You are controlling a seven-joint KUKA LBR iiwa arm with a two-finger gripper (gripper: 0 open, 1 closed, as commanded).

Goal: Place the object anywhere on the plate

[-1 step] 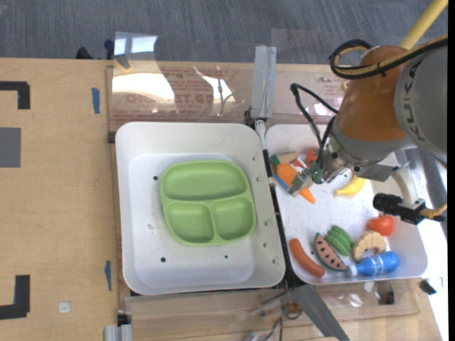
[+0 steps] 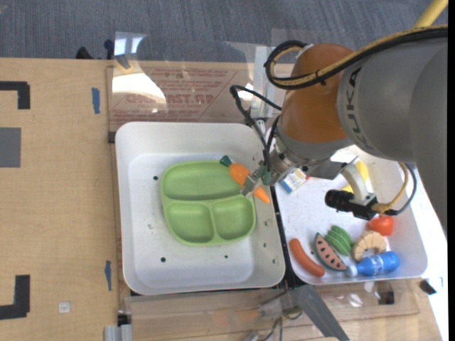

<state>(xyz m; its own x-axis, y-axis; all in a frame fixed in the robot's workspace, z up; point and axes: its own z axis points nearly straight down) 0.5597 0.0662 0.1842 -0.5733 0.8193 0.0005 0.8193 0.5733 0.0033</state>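
Observation:
A green divided plate (image 2: 206, 204) lies in the left white bin (image 2: 142, 261). A toy carrot (image 2: 238, 171), orange with a green top, hangs tilted over the plate's upper right rim. Its leafy end points up-left and its orange tip pokes out lower right, toward the wall between the bins. My gripper (image 2: 253, 181) reaches down from the orange-banded wrist and is shut across the carrot's middle, with orange showing on both sides of the fingers.
The right bin (image 2: 419, 261) holds a sausage (image 2: 306, 258), a watermelon slice (image 2: 328, 253), a green vegetable (image 2: 342, 238), a croissant (image 2: 371, 244), a blue bottle (image 2: 377, 263), a red tomato (image 2: 382, 225) and a small blue-white packet (image 2: 291, 182). The arm's bulk covers that bin's upper part.

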